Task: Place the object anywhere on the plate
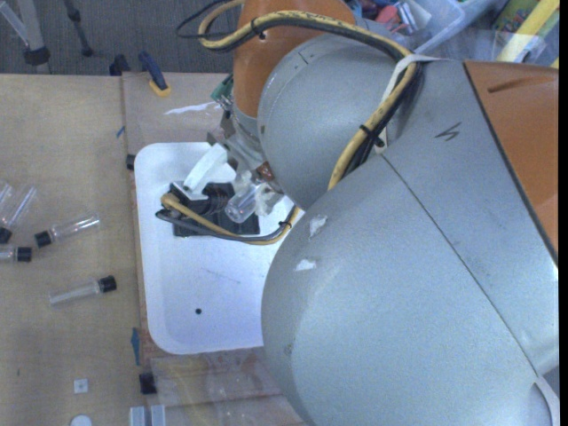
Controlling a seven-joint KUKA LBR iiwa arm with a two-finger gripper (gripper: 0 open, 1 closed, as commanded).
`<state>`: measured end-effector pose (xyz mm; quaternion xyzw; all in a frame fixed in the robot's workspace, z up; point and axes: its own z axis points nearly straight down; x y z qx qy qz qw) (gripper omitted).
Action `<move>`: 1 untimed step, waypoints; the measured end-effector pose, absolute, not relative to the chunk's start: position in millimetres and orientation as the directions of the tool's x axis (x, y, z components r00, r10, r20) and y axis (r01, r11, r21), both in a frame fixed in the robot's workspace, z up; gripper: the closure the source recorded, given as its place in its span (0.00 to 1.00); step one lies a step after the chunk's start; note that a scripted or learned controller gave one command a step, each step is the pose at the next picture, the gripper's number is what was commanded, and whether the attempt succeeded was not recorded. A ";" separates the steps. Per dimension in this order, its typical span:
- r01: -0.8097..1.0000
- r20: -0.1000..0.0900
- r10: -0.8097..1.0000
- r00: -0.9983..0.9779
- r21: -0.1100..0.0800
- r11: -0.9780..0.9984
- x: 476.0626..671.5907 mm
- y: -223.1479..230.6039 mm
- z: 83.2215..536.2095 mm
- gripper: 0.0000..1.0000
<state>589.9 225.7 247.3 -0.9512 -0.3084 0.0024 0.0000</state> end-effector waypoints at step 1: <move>0.589 -0.008 0.589 0.808 -0.004 -0.808 503.3 225.0 186.4 1.00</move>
